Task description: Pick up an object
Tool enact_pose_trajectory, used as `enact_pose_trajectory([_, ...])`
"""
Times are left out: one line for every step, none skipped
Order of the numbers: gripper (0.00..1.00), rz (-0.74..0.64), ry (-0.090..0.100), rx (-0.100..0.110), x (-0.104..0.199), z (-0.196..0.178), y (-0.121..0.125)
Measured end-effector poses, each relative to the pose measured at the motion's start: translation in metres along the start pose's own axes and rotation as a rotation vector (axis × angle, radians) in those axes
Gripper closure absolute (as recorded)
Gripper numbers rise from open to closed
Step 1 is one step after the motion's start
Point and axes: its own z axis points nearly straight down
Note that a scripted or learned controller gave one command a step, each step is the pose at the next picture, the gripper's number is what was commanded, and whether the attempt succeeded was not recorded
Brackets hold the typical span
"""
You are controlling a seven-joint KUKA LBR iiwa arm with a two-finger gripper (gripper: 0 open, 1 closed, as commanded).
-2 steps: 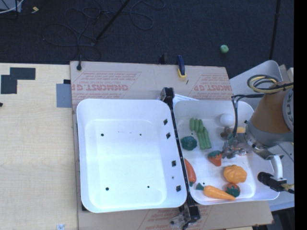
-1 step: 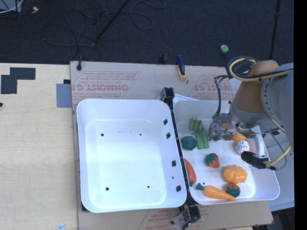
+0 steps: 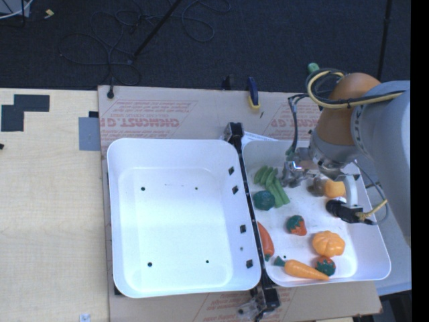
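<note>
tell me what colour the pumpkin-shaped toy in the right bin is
Orange. The pumpkin-shaped toy sits in the right bin, plainest in the camera view.

Single fixed camera above bench (image 3: 53, 213) — slanted downward, moderately far, seemingly facing both bins (image 3: 174, 153).

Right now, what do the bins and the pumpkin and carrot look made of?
Bins: thin moulded plastic by the look, glossy white with rounded rims. Pumpkin and carrot: probably toy plastic or rubber; flat, saturated orange, smooth skin with a slight sheen. Too small to tell hard from soft.
</note>
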Motion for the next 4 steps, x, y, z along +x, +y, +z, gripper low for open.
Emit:
enact_pose_trajectory([1.00, 0.000, 0.000, 0.001, 0.019, 0.000, 0.009])
enact_pose_trajectory([1.00, -0.002, 0.000, 0.004, 0.019, -0.009, 0.009])
enact_pose_trajectory([1.00, 0.000, 0.000, 0.003, 0.055, 0.001, 0.009])
enact_pose_trajectory([1.00, -0.001, -0.001, -0.017, 0.091, -0.191, 0.012])
